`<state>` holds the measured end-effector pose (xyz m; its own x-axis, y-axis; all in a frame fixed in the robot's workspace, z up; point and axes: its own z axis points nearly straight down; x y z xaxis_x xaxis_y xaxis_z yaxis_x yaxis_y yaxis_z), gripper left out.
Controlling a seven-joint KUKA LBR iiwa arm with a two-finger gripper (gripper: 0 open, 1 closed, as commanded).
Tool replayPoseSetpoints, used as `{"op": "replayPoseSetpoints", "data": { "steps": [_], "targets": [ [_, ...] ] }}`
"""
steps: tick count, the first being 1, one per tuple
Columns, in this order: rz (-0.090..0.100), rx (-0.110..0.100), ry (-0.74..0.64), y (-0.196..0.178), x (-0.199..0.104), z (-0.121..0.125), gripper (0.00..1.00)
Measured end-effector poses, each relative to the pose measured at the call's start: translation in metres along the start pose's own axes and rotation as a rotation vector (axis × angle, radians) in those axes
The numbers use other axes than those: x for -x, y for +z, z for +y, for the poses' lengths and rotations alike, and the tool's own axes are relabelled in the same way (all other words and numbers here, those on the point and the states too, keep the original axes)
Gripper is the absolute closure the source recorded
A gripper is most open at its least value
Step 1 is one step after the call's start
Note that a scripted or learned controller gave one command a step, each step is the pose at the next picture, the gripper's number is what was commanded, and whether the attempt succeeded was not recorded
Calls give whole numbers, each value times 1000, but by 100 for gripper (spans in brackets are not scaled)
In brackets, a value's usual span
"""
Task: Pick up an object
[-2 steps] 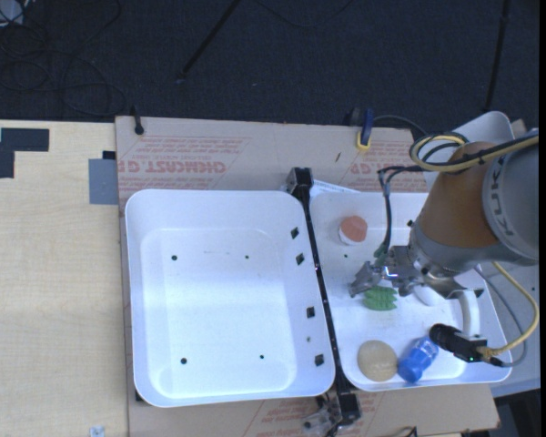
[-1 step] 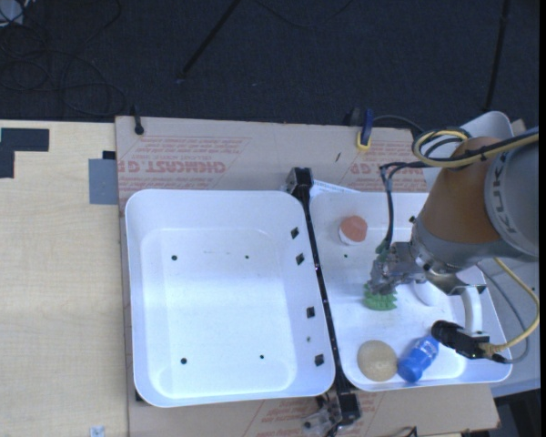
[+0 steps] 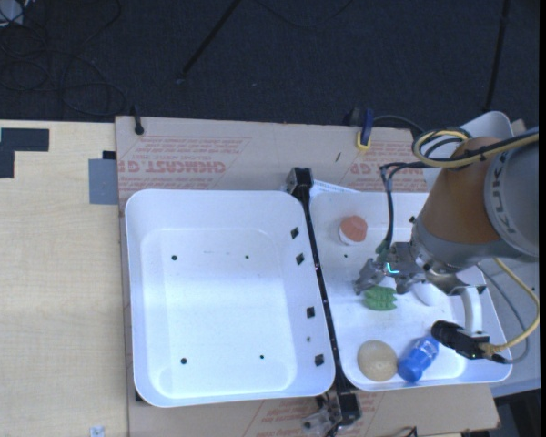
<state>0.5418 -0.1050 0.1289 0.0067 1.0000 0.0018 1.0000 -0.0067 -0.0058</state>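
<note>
At the near edge of the right bin (image 3: pixel 491 371) we see a tan rounded object (image 3: pixel 377 360) lying just beside a blue bottle-like object (image 3: pixel 418 359), the two almost touching along the bin's front wall. A little farther in, a green object (image 3: pixel 379 299) rests on the bin floor, and the gripper (image 3: pixel 379 276) hangs directly over it, close enough that its dark tips overlap the green shape's upper edge from our vantage; we cannot tell whether the gripper is open or closed, nor whether it has hold of anything. The grey arm (image 3: pixel 491 208), with its orange band above the wrist, reaches in from the right, trailing yellow and black cables. Beyond the gripper, nearer the bin's far wall, sits a small orange-topped round object (image 3: pixel 352 228), apart from the others. To the left, the second bin (image 3: pixel 146 244) adjoins the first along a black divider (image 3: pixel 314 280). Both stand on cardboard (image 3: pixel 209 157) laid across the pale wooden tabletop (image 3: pixel 45 280).
</note>
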Motion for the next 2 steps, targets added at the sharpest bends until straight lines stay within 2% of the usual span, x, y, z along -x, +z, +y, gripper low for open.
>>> {"op": "replayPoseSetpoints", "data": {
  "steps": [1,2],
  "targets": [
    [-1,1,-4,43,48,-2,0],
    [0,1,-1,31,47,-2,100]
  ]
}}
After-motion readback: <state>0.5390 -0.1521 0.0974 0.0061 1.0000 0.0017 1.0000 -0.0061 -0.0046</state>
